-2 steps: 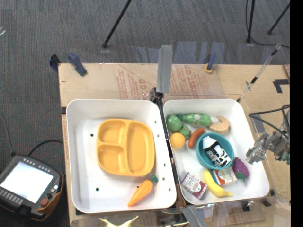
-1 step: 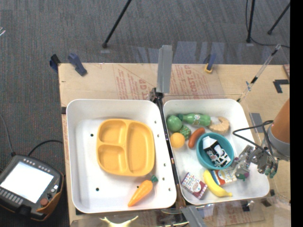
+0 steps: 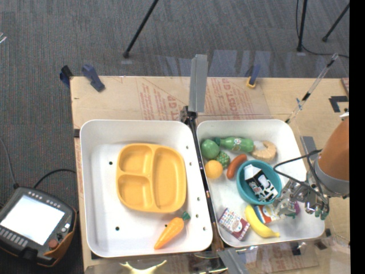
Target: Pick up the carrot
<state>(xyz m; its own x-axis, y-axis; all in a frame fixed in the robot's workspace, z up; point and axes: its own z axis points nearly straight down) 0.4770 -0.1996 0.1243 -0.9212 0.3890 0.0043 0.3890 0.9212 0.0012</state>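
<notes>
The left bin (image 3: 91, 153) holds a yellow divided plate (image 3: 151, 177) near its middle and the carrot (image 3: 170, 231) by its front edge, close to the front right corner. The carrot lies flat, tilted, with its green top (image 3: 185, 216) pointing toward the wall between the bins and touching nothing else. White floor lies bare along the left bin's left side and front left corner.

The right bin (image 3: 285, 131) is crowded: a green ball (image 3: 210, 148), a green bottle (image 3: 238, 144), a tan pastry (image 3: 266, 150) along the back, an orange (image 3: 214, 169) and a red sausage (image 3: 236, 166) below them, a teal bowl (image 3: 259, 181) with a black-and-white item in it, a small box (image 3: 234, 222) and a banana (image 3: 259, 221) near the front.

The gripper (image 3: 302, 201) hangs over the right bin's front right corner, well apart from the carrot, across the dividing wall. Whether it is parted or closed cannot be told.
</notes>
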